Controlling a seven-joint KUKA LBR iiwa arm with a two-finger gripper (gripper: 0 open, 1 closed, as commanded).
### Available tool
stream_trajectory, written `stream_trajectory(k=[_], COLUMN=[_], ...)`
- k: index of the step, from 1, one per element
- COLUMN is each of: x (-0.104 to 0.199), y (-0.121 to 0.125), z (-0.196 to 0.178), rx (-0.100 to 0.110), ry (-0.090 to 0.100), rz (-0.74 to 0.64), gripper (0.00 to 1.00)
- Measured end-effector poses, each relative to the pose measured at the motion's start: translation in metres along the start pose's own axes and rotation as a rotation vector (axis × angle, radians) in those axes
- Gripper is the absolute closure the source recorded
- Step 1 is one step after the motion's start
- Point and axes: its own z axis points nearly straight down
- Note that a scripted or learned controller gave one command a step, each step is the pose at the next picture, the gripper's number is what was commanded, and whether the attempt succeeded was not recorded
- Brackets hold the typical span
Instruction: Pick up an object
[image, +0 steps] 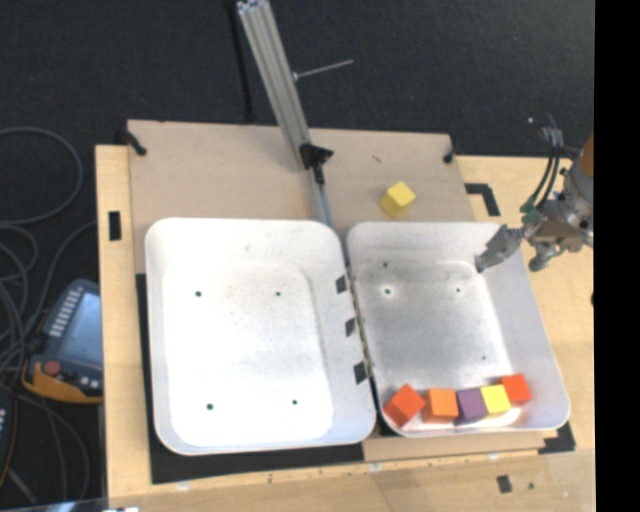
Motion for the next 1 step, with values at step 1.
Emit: stream_trajectory(k=[1], x=[0.089], y=[0.002], z=[-0.034], rx=[-0.004], ry=[0.003], rz=[-0.007], gripper=[0.0])
